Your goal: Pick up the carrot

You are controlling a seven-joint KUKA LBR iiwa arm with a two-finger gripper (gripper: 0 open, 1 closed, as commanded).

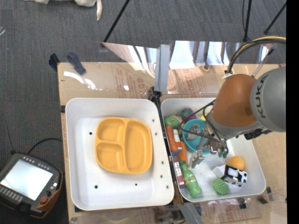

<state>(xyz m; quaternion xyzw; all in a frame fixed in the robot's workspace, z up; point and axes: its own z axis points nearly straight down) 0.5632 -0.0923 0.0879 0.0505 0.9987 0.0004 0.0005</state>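
Dark grey carpet surrounds the table (pixel 84 80), whose bare top is brown board, and a teach pendant (pixel 29 181) lies on the floor at its lower left corner. The left white bin (pixel 79 111) holds a yellow divided plate (pixel 124 145) and nothing else that can be made out. In the right white bin (pixel 254 171), the carrot (pixel 174 143) lies close against the left wall, its long axis running along that wall from far to near. A green apple (pixel 173 121) sits just beyond its far end and a green bottle (pixel 190 181) past its near end. A teal bowl (pixel 194 129) is just to its right. The claw (pixel 205 153) hangs over the middle of this bin, near the bowl's front edge, so the carrot lies to its left and close by. How wide the claw stands cannot be told from this angle, and nothing can be seen in it. Further right are an orange ball (pixel 237 162) and a black-and-white toy (pixel 233 175). A grasp would probably need a short shift left, closing across the carrot's narrow width.
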